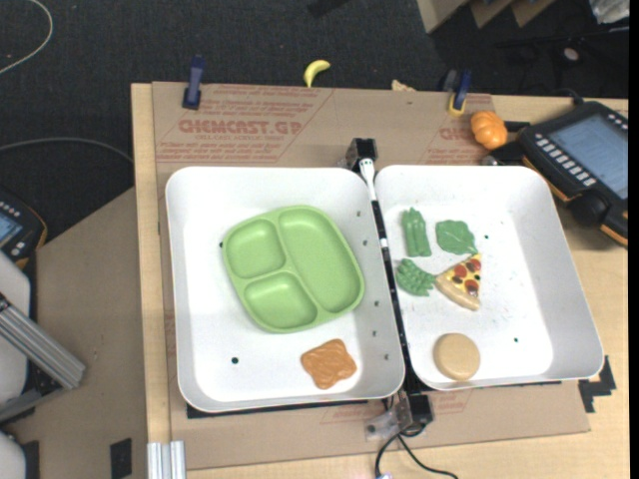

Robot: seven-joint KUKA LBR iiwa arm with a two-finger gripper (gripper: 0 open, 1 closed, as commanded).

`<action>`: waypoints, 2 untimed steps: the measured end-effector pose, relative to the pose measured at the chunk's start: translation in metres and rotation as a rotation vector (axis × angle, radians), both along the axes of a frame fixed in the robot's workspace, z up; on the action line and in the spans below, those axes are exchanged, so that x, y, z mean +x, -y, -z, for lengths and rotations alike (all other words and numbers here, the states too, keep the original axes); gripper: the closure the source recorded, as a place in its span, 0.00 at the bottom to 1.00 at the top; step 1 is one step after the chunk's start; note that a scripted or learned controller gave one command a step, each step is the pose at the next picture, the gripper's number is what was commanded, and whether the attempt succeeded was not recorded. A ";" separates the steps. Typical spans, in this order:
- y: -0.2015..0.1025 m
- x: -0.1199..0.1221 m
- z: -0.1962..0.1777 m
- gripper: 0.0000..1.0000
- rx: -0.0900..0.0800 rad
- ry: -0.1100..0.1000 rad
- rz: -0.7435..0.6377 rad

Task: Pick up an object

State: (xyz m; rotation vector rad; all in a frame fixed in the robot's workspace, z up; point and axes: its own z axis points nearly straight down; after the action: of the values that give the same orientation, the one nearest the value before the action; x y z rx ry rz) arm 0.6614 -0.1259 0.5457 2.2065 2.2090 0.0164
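Note:
The left bin [195,267] holds a green three-compartment plate [292,266] and, near its front edge, an orange-brown waffle-like piece [328,363]. In the right bin [529,267] lie a green asparagus bundle [415,233], a green leaf [455,236], a darker green leafy piece [414,276], a pizza slice [463,281] and a round tan cookie-like piece [457,356] at the front.
The bins rest on a cardboard sheet [250,123] held by blue clamps [193,81]. A small orange toy [488,129] and a yellow piece [316,69] lie near the back edge. A black teach pendant [584,158] sits at the right.

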 end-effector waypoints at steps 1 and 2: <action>-0.001 0.000 -0.002 1.00 0.002 -0.013 0.000; 0.082 -0.036 0.082 1.00 0.006 -0.030 0.010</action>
State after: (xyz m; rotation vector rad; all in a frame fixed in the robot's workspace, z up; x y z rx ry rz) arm 0.6254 -0.2075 0.4640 2.2358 2.2155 -0.0099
